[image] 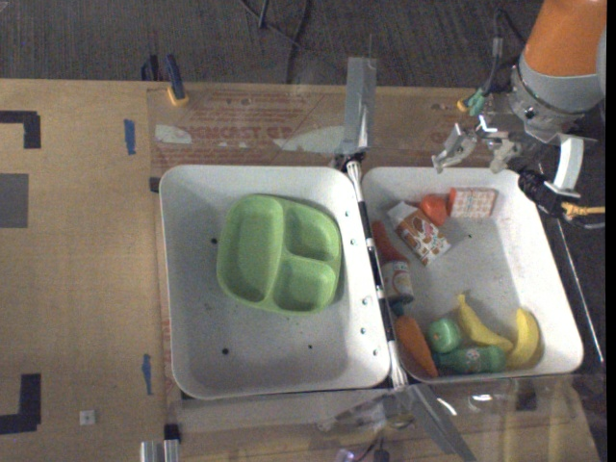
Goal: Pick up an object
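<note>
Down at the near end of the right bin (556,258), closest to the camera, a heap of small things crowds the front wall: a carrot (415,346) against the divider, a green ball (444,334) and a green can (472,359) beside it, and two bananas (478,323) (526,338) curled over them. Farther up that bin from the carrot lie a small bottle (397,282), a red-and-white carton (422,235) lying flat at an angle, an orange piece (434,208) just beyond it, and a small printed box (472,202) near the far wall. Across the divider from the carton, the left bin (192,287) holds a green divided plate (280,253). The pincer (474,148) hangs above the bare surface (77,258) just past the right bin's far wall, nearest the printed box; its fingers look spread apart with nothing between them, so no pick has been made yet. From this spot the likeliest trouble, as I judge it, is a descent that meets the bin's far rim instead of the box, since the pincer sits almost over that edge. Aiming at the carton could nudge the orange piece touching it and spoil the grip. Going for the near heap risks closing on two things at once, or a rounded banana or can slipping out as the fingers shut.
</note>
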{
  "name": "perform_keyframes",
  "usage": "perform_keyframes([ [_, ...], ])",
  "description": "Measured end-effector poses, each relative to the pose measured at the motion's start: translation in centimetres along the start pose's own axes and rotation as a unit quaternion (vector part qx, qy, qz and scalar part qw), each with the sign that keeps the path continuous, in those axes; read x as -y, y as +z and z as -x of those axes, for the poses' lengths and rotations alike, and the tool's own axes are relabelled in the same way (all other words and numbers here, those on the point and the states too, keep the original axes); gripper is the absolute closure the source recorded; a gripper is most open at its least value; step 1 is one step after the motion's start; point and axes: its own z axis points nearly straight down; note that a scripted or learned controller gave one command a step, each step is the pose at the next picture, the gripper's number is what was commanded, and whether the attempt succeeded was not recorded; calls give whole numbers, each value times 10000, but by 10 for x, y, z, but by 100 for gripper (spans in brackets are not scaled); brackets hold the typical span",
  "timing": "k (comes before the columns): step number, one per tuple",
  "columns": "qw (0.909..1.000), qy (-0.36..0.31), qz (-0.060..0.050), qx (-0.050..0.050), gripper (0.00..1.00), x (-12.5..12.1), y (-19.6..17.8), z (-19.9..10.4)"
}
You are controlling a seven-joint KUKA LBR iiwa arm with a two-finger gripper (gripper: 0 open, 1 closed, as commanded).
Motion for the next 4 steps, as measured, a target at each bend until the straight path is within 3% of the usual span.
perform_keyframes([
  [1,9985,-538,96,18,0,25,149,30],
  [2,9940,-1080,193,32,0,24,161,25],
  [3,9939,-1079,205,11,100,22,146,23],
  [4,9940,-1077,208,20,0,22,146,24],
])
